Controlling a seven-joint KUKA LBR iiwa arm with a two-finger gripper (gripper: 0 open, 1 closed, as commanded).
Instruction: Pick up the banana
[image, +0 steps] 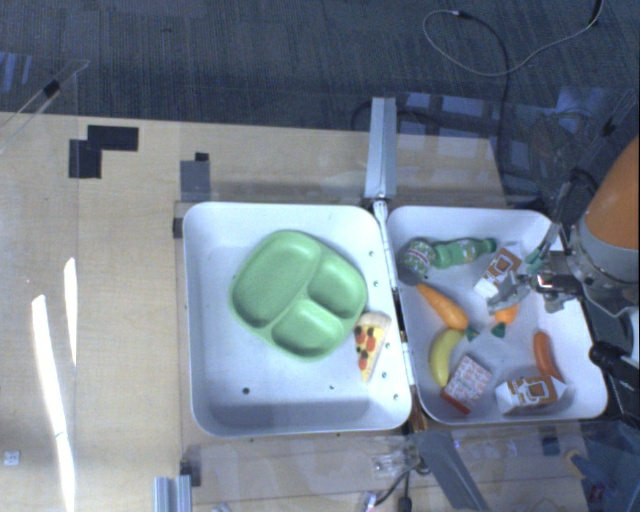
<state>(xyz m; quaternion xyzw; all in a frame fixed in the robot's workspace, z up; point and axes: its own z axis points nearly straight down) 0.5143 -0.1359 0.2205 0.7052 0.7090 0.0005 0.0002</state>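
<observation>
— Pale wood bench under two white bins side by side, dark carpet beyond; where does the banana (444, 356) lie?

— Right bin (590, 400), left half, toward the near side; it touches or nearly touches a small checkered packet (467, 381) on its right, and a carrot (443, 306) lies just beyond its far end.

— And the gripper (520, 285)?

— Over the right bin's far right part, well apart from the banana; whether it is wide or narrow I cannot tell, since it blurs into the clutter beneath.

— What might spoil the pick?

— Crowding, I'd judge; a descent slightly off could catch the packet or the carrot instead; the bin's left wall sits close, so a finger might strike it.

— Count things for me.

— Two bins; one banana; one whole carrot plus a small orange piece (506, 314); one green bottle (447, 254); one sausage (545, 355); two small cartons (530, 394); in the left bin (215, 390), one green divided plate (299, 291) and one pizza slice (370, 343).
</observation>
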